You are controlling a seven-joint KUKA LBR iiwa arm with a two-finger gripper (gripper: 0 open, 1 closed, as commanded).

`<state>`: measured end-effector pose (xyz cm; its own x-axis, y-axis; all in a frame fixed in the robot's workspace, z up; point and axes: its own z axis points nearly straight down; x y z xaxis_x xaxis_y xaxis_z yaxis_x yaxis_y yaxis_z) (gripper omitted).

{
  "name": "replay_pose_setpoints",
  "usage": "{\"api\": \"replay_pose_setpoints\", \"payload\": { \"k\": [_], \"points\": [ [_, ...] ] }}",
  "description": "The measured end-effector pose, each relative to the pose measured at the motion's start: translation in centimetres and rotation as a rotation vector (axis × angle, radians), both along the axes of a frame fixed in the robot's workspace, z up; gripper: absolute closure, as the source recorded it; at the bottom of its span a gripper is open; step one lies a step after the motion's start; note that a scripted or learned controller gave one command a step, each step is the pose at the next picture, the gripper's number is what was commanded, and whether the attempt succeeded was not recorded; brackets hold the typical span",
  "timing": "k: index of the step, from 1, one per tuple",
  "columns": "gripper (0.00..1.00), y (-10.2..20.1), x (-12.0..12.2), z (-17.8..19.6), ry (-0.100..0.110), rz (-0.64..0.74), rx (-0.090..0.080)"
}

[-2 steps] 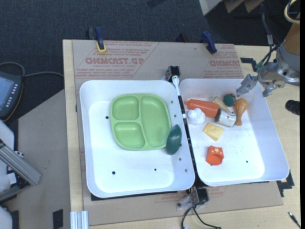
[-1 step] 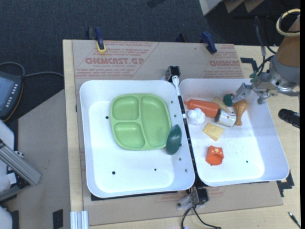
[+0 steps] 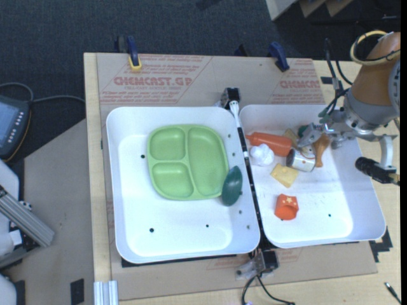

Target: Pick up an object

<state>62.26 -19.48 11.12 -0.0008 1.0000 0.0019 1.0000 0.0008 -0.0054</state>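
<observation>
Toys are crowding the right bin's (image 3: 365,224) far left; its near half, apart from the red piece (image 3: 286,207), is lying open.

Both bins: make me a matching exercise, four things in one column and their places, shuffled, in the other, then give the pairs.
Things
1. green divided plate
2. dark green leaf-shaped piece
3. red and orange toy
4. long orange carrot-like piece

Places
A. lying in the right bin near its back left corner, by the divider between the bins
B. in the middle of the left bin
C. alone toward the front of the right bin
D. at the plate's front right corner, close to the left bin's right wall

Pairs: 1-B, 2-D, 3-C, 4-A
</observation>
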Motion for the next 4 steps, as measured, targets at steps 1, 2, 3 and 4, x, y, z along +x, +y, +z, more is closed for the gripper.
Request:
{"api": "replay_pose_setpoints", "payload": {
  "k": [1,2,3,4],
  "points": [
    [0.00,0.1,0.0,-2.8,-0.001,0.000,-0.001],
    [1.00,0.0,0.1,-1.5,-0.006,0.001,-0.003],
    [1.00,-0.4,0.5,2.9,-0.012,0.000,-0.005],
    [1.00,-0.8,1.6,8.3,-0.013,0.000,-0.005]
  ]
}}
